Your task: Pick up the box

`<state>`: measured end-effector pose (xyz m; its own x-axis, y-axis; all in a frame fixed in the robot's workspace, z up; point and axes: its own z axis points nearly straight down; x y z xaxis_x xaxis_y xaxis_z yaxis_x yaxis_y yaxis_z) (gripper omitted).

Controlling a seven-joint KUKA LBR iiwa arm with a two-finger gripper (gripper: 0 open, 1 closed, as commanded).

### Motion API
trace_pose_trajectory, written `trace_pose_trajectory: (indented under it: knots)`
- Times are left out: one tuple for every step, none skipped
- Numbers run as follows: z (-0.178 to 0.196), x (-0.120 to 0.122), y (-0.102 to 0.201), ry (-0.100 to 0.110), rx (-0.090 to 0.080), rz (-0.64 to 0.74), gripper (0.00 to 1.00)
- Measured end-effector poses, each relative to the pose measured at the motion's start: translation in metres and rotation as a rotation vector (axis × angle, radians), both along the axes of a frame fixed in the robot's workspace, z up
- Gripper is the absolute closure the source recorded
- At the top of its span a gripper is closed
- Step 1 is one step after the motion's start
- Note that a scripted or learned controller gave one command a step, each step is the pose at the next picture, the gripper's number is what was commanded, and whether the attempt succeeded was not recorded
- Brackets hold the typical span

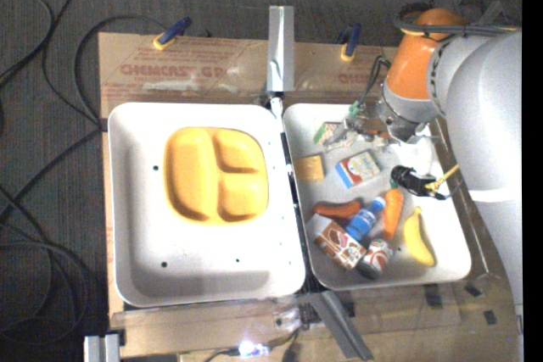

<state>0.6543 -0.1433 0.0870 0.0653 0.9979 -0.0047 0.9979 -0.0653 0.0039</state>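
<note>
Overhead | gripper [363, 125] hovered low in right bin [458, 263], grip state couldn't be told | box [357, 169] lay just below it | yellow tray [217, 174] sat in left bin [136, 267]

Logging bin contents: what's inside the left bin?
The left bin holds a yellow tray with empty compartments, lying flat near its middle. Whatever is under the tray is covered and can't be seen.
</note>
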Motion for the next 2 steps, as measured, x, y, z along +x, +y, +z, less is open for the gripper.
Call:
trace_pose_trajectory:
  knots:
    - [0.0108, 0.0008, 0.0009, -0.001, -0.001, 0.002, 1.00]
    - [0.0100, 0.0005, 0.0010, 0.000, -0.001, 0.002, 0.00]
